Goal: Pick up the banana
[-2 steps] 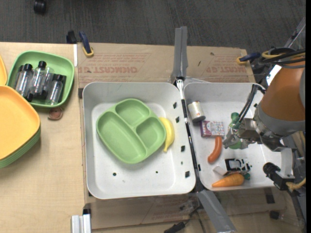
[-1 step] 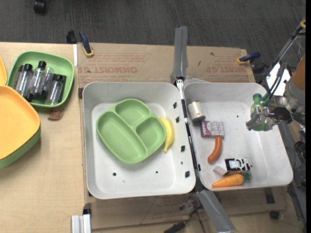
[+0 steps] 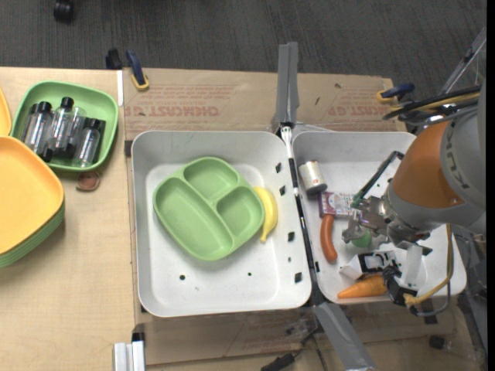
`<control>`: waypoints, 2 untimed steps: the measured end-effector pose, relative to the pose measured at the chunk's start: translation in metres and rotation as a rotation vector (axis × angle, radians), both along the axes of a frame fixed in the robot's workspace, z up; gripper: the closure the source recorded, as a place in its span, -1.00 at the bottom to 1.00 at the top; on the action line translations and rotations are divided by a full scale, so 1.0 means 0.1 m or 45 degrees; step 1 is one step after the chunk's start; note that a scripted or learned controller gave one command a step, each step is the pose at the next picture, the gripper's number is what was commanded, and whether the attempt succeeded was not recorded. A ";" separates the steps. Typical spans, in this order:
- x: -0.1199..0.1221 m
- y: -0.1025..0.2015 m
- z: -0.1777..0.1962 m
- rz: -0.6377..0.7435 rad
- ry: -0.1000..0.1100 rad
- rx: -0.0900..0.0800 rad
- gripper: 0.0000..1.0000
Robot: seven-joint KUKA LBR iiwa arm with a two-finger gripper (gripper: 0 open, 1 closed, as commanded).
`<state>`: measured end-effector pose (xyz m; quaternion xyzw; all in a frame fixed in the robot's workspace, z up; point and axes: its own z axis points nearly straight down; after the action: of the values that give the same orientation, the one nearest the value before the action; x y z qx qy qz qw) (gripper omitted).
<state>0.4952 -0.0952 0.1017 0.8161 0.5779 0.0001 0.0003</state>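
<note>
The yellow banana (image 3: 267, 213) lies in the left bin (image 3: 209, 288), curved along the right rim of a green divided plate (image 3: 207, 207). My gripper (image 3: 359, 224) is over in the right bin (image 3: 387, 147), low above its middle, well to the right of the banana and across the wall between the bins. It hangs over a small green object (image 3: 357, 236). Nothing can be made out between the fingers from this angle.
The right bin also holds a silver can (image 3: 312, 176), a purple packet (image 3: 338, 203), a red sausage-shaped piece (image 3: 329, 239) and an orange carrot (image 3: 363, 287). On the bench at far left stand a green tray of bottles (image 3: 63, 130) and stacked orange plates (image 3: 27, 199).
</note>
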 end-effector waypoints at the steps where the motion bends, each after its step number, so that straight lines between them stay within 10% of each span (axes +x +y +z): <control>1: 0.44 0.06 0.89 0.310 0.005 -0.001 1.00; 2: 0.05 -0.22 1.58 0.022 0.004 -0.002 1.00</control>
<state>0.5001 -0.1176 0.2594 0.8110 0.5851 -0.0017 0.0001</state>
